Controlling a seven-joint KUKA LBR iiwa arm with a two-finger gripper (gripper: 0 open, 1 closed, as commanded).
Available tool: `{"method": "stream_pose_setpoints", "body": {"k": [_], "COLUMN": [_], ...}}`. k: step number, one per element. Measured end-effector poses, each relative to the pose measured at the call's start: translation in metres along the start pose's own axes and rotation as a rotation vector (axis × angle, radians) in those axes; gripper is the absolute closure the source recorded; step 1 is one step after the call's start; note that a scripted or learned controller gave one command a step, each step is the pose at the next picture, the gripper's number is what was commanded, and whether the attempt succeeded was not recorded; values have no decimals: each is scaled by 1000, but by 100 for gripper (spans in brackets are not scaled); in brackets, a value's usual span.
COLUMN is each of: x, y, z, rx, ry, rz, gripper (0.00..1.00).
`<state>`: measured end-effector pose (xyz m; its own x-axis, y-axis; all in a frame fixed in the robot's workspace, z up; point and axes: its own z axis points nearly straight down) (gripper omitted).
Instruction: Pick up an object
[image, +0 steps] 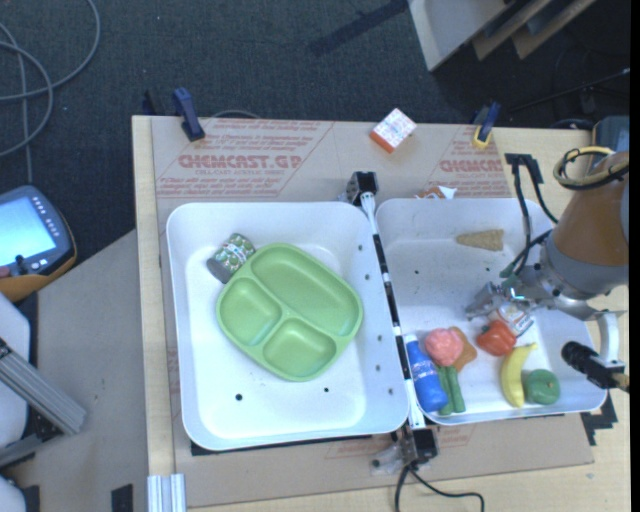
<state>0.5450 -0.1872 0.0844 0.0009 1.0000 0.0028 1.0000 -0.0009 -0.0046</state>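
Tool (503, 303) low in right bin (440, 225), just above red toy (496, 340). Banana (514, 374) beyond that. Finger state: cannot tell.

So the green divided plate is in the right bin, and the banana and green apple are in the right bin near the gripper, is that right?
Not quite. The camera view shows the green divided plate in the left bin, not the right one. The banana and green apple are indeed in the right bin, near the gripper.
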Motion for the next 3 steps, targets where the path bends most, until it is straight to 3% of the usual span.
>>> {"method": "stream_pose_setpoints", "body": {"k": [1,2,3], "x": [-8,-8,58], "y": [-49,-46,-34], "z": [0,-10,-135], "rx": [0,-7,-19], "ry": [-1,-3,-4], "rz": [2,0,-10], "gripper": [0,100,100]}}
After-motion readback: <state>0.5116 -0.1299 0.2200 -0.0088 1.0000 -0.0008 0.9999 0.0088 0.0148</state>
